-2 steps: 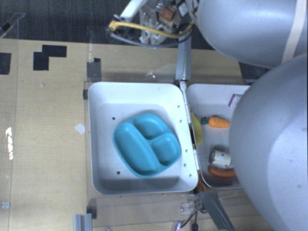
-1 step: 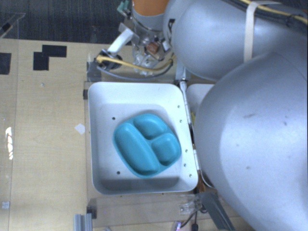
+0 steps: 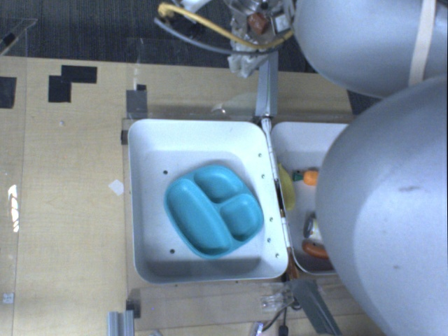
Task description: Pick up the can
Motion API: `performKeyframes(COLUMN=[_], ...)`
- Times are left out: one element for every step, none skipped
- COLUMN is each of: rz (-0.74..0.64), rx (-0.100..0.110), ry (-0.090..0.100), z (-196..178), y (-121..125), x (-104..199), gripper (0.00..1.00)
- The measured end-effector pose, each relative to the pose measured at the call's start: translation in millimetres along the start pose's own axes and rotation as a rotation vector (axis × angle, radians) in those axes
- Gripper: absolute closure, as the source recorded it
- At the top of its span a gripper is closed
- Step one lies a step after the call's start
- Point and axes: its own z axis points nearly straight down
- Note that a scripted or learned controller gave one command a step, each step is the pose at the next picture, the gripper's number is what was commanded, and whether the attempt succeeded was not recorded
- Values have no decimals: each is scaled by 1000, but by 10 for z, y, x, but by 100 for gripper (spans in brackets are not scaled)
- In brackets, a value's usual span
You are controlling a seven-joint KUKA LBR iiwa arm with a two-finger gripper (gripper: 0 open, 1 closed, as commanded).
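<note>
Can is most likely the small grey, metallic-looking thing (image 3: 309, 225) in the right bin (image 3: 308, 142), at the right of the frame's middle, though too little of it shows to be sure. It lies between a red-orange item (image 3: 315, 250) below it and a small orange one (image 3: 310, 178) above it, with a yellow piece (image 3: 286, 184) along the bin's left wall.

Nearest the lens, the arm (image 3: 392, 215) bulks grey across the lower right and covers most of that bin. Beyond it, the left bin (image 3: 196, 135) sits mid-frame and holds a blue tray (image 3: 213, 212) with 3 compartments, lying at a slant. The 2 bins touch along their shared rim, and the pale bench (image 3: 70, 187) runs off to the left.

Farthest, at the top centre, the gripper (image 3: 246, 63) hangs past the upper rims of the bins, under a looped yellow cable (image 3: 203, 19). Whether it is released or clenched cannot be told from this angle, and nothing is seen in it. It is well apart from the supposed can, so the pick looks not yet begun.

The likely risks come from the crowding. With neighbours on both sides, a descent slightly off could close on the red-orange item instead. It could also nudge the can against the wall, where it may roll and slip free. The bin's rim and the shared edge could catch a slanted approach as well.
</note>
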Motion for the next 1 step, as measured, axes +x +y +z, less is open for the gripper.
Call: performKeyframes(rz=[43], rx=[1], ry=[-4], z=[1061], y=[-326], x=[103], gripper=[100])
